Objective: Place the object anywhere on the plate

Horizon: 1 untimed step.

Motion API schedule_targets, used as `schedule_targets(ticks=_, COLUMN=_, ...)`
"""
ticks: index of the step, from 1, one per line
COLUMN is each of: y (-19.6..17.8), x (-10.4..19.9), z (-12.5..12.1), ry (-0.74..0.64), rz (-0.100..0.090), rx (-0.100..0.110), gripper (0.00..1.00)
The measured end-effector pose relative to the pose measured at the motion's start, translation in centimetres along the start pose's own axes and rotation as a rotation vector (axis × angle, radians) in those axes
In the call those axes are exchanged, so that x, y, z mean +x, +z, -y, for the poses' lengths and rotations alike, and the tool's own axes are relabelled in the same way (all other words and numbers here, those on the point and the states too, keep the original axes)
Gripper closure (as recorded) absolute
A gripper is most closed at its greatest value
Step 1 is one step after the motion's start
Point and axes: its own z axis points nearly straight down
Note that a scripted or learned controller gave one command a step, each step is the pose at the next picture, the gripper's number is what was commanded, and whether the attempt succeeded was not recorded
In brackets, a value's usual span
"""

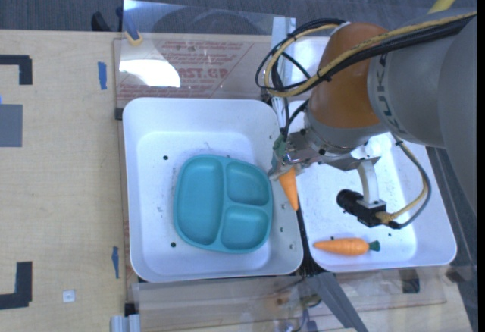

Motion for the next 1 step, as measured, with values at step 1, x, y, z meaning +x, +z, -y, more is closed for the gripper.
schedule_targets(ticks=1, y=-0.24, x=-0.28, z=-0.09, ry=0.004, rz=0.002, rx=-0.005, gripper=0.0)
